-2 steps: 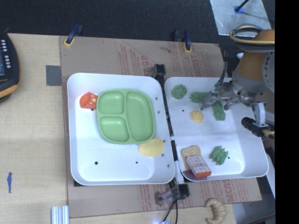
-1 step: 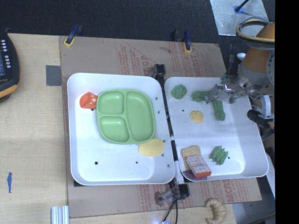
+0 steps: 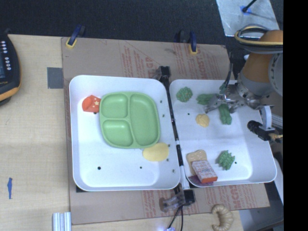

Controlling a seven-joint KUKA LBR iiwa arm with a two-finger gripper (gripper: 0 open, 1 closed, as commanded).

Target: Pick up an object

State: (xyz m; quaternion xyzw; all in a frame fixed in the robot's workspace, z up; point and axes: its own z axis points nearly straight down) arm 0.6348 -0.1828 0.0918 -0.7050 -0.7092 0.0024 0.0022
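Note:
My gripper (image 3: 222, 101) hangs low over the back of the right bin (image 3: 255, 177), among green toy vegetables. A dark green piece (image 3: 224, 114) lies right under its fingers, and another green piece (image 3: 205, 99) lies just to its left. A small yellow piece (image 3: 202, 120) rests in front of them. Whether anything is between the fingers is unclear. A leafy green piece (image 3: 184, 94) sits at the bin's back left, another green one (image 3: 225, 160) near the front.
The left bin (image 3: 86, 172) holds a green divided plate (image 3: 130, 119), a red piece (image 3: 91, 103) and a yellow piece (image 3: 156, 152). A tan cracker (image 3: 196, 156) and a red-orange box (image 3: 203, 171) lie at the right bin's front left. A controller (image 3: 7, 66) sits far left.

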